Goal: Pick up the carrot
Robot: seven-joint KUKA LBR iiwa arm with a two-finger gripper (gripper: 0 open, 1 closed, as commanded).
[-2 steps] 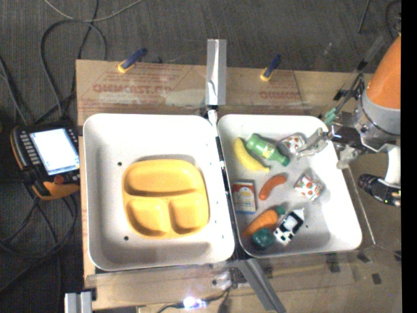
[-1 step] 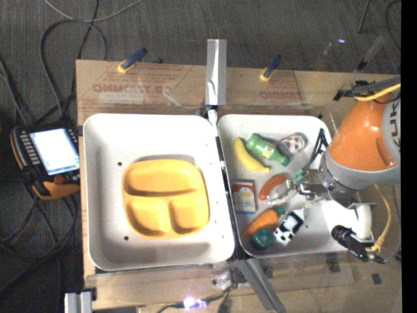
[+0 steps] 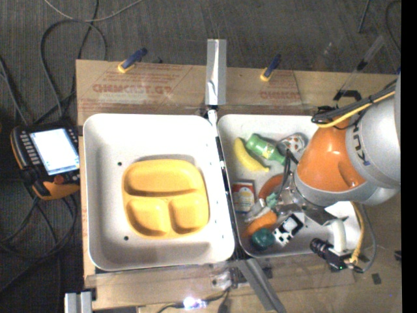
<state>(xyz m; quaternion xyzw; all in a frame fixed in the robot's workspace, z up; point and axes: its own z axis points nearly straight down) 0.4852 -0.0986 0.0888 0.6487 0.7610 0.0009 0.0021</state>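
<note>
Judging by looks, we expect the carrot (image 3: 260, 222) to be light, stiff and smooth, best pinched across its middle. It lies low in the right bin (image 3: 339, 246), beside a teal toy (image 3: 262, 239), under the gripper (image 3: 279, 207); its grip we cannot tell.

Dark carpet (image 3: 163, 18) strewn with cables (image 3: 65, 25)

Two bins side by side on bench. Divided tray (image 3: 167, 195) in left bin (image 3: 98, 175). In right bin (image 3: 229, 135): banana (image 3: 247, 156) and bottle (image 3: 264, 148) toward back, carrot (image 3: 259, 222) near front, arm (image 3: 339, 162) overhead.
</note>
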